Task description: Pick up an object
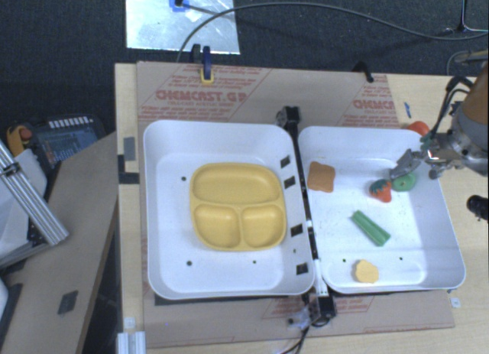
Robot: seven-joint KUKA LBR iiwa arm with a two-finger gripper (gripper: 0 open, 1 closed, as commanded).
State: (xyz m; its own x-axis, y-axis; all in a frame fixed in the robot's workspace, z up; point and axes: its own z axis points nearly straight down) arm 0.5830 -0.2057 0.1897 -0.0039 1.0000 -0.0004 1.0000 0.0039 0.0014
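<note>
Gripper hung over red-green toy, right bin; finger state unclear. Best to centre before closing.

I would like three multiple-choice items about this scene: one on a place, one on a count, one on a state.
1. Where does the yellow divided plate lie?
A. left bin
B. right bin
C. on the cardboard

2. How many compartments has the plate?
A. two
B. three
C. four

3. How does the green stick lie in the right bin?
A. upright
B. flat, apart from other items
C. under the brown slice

Answers: 1 A, it rests on the left bin floor. 2 B, one wide, two small. 3 B, white floor surrounds it.
</note>
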